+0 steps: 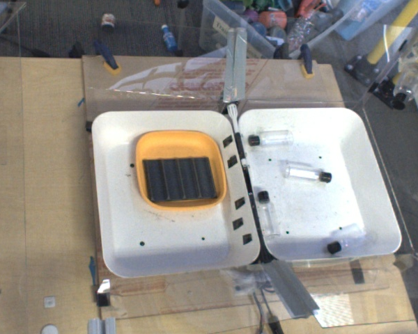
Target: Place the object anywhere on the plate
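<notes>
Vials, four clear ones with black caps, lie scattered in the right bin (376,186): one vial (270,138) near the top left corner, a second vial (308,174) around the middle, a third vial (265,209) along the left wall, and a fourth vial (345,238) near the bottom right corner. All are well apart from each other. The orange plate (181,143) sits in the left bin (118,207) and carries a dark ribbed rectangular block (180,179). Both bins rest on the wooden desk (35,186). A clear tub of colourful toys (285,5) stands beyond the desk.
</notes>
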### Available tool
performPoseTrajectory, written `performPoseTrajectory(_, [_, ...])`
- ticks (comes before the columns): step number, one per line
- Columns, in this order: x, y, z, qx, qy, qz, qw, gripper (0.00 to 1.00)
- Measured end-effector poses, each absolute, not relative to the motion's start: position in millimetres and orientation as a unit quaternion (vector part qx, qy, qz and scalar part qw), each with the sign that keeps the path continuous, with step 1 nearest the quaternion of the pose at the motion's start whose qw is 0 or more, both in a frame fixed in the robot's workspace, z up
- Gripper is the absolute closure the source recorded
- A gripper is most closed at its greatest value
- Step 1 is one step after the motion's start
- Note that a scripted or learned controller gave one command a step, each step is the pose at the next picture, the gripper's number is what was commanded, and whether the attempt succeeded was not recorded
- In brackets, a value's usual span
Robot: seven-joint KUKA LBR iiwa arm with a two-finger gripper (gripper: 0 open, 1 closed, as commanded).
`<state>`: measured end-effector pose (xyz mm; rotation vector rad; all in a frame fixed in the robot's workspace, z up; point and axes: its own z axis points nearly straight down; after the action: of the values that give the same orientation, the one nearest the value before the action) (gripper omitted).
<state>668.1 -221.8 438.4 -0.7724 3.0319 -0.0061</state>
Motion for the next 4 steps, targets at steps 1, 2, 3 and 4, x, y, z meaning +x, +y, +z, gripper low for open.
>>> performPoseTrajectory(1, [668.0,-221.9,438.2,-0.434,0.901,-0.0026,0.006,1.0])
performPoseTrajectory(2, [668.0,-221.8,437.7,-0.59,0.807,-0.0028,0.005,1.0])
performPoseTrajectory(3, [667.9,-221.7,437.3,-0.74,0.672,-0.0029,0.004,1.0])
performPoseTrajectory(4, [666.9,-221.0,437.3,-0.749,0.662,-0.0017,0.004,1.0])
